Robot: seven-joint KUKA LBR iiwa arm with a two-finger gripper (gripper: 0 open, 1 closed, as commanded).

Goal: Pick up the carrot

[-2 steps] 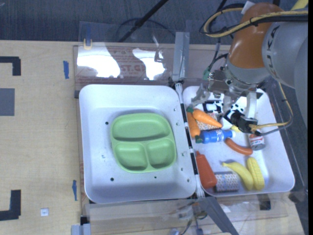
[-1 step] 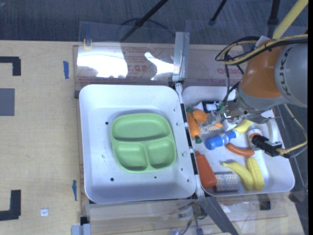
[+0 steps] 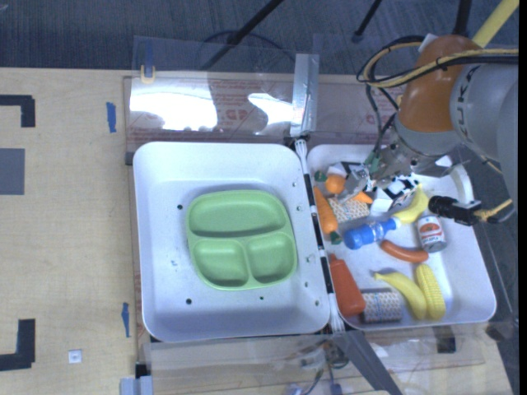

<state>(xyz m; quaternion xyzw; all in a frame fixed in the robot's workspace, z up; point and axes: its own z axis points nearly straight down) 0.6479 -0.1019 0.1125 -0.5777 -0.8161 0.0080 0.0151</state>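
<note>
Jaws [image 3: 380, 171] hang low over the back of the right bin [image 3: 486, 290]; whether they are apart or together cannot be told among the clutter. From them the carrot [image 3: 327, 213] lies toward eight o'clock, near, against the bin's left wall, its long axis running roughly twelve to six, thick end at twelve.

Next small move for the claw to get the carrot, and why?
Probably shift toward the left wall of the right white bin and lower. The claw hovers at the bin's top among clutter, while the long orange carrot lies against that wall, untouched.
</note>
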